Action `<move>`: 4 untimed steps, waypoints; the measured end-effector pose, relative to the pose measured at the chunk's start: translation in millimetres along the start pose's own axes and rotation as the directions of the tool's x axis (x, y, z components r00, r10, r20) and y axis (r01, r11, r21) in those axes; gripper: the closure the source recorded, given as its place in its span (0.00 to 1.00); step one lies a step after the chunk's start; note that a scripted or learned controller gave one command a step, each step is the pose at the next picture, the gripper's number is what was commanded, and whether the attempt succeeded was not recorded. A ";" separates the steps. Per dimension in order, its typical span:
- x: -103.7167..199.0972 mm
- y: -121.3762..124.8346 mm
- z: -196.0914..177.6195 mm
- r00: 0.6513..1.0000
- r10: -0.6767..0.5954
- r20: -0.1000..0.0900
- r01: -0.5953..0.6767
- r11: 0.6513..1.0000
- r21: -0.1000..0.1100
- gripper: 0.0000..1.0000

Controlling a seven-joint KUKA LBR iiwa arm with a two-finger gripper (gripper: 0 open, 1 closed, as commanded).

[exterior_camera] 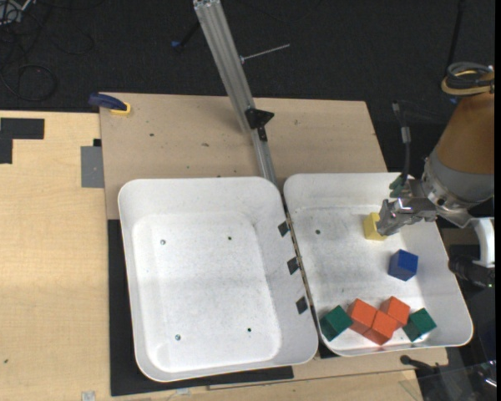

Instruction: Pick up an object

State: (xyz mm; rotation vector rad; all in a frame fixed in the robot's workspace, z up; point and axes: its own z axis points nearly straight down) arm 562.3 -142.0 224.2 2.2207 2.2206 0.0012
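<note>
The gripper (390, 220) is seen low inside the right bin (334, 199), at its upper right part, with the yellow block (371, 226) touching or just beside its tip on the side toward the left bin (150, 203). Whether the gripper is apart, together or clamped on that block cannot be told from this slanted view (the metal parts at the wrist overlap the block's edge), so no hold is claimed. Relative to the yellow block, a blue block (403, 264) is found near, further toward the bin's front, and well beyond it, along the front rim, a cluster is packed: a green block (336, 321), an orange block (364, 314) touching a second orange block (394, 311), and another green block (419, 323) at the far end. The task is judged to be at its approach or grasp stage: the arm is brought to a candidate thing, but nothing is seen lifted off the bin floor. What is left, as far as can be judged, is a secure closing on a block and a lift clear of the bin above the tabletop (192, 140).
</note>
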 end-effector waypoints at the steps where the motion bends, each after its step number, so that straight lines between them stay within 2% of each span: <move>1: 47.3 0.0 8.2 1.000 -0.003 -0.003 0.003 1.000 0.005 1.00; 3: 163.0 4.6 -6.2 1.000 -0.005 -0.003 0.005 1.000 0.003 1.00; 4: 213.4 8.1 5.2 1.000 -0.004 -0.002 0.004 1.000 0.006 1.00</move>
